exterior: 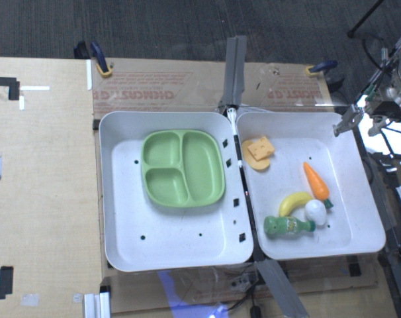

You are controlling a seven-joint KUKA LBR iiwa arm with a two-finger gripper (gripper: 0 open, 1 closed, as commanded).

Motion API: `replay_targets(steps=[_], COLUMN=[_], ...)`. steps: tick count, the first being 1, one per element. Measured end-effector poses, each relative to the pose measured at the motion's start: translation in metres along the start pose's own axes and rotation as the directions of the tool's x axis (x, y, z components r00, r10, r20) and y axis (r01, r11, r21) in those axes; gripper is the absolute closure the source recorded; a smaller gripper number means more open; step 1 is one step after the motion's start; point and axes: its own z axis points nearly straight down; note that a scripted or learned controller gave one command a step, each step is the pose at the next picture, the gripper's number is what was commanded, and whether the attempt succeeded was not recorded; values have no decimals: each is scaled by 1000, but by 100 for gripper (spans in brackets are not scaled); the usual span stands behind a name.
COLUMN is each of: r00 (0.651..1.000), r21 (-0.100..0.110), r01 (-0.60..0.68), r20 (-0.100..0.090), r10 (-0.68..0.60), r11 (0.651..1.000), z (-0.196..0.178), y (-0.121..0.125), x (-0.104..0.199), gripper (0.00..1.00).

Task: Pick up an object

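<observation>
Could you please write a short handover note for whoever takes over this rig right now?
Gripper: at the upper right edge of the right white bin, above its rim, with nothing seen between its fingers.
Right bin contents: yellow cheese-like wedge near the upper left corner; orange toy carrot at centre right; yellow toy banana, white egg-shaped ball and green toy bottle clustered near the front, touching or nearly so.
Left white bin: holds a green three-compartment plate.
Done: nothing picked up yet.
Left: choose an object, grasp it, lift it. The carrot lies apart from the others and looks easiest.
</observation>
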Motion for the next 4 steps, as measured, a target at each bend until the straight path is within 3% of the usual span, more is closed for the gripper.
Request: replay_targets(steps=[1, 2, 3, 4], r00=[1000, 1000, 954, 955], r21=[4, 3, 1, 4], r01=[-16, -17, -299, -296], r20=[-9, -9, -1, 0], r10=[17, 17, 299, 296], r11=[1000, 1000, 954, 955], z=[137, 136, 154, 147], y=[-22, -22, -23, -23], x=[6, 5, 28, 28], gripper=[0, 0, 0, 100])
